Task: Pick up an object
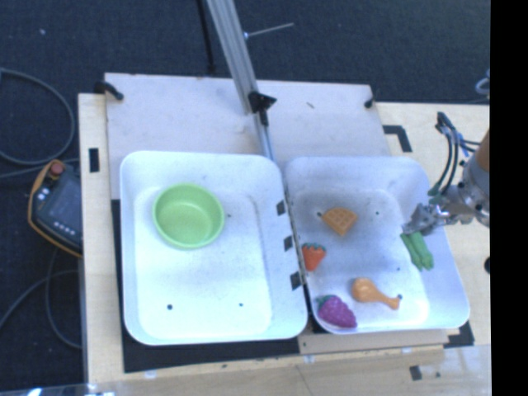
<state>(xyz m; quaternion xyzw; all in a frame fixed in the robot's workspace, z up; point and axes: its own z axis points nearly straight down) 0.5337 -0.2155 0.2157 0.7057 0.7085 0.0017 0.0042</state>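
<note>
Two white bins are sitting side by side on the surface (206, 110). The left bin (206, 304) is holding one green bowl (189, 214). The right bin (375, 180) is holding five toys: one waffle (339, 219), one strawberry (313, 256), one grape bunch (337, 311), one drumstick (374, 293), one green vegetable (417, 249). The gripper (422, 220) is touching that vegetable's top; whether its fingers are apart or together, I cannot tell.

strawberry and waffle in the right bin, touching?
Apart. The camera view shows bare white bin floor between the waffle and the strawberry, which lies nearer the divider.
</note>
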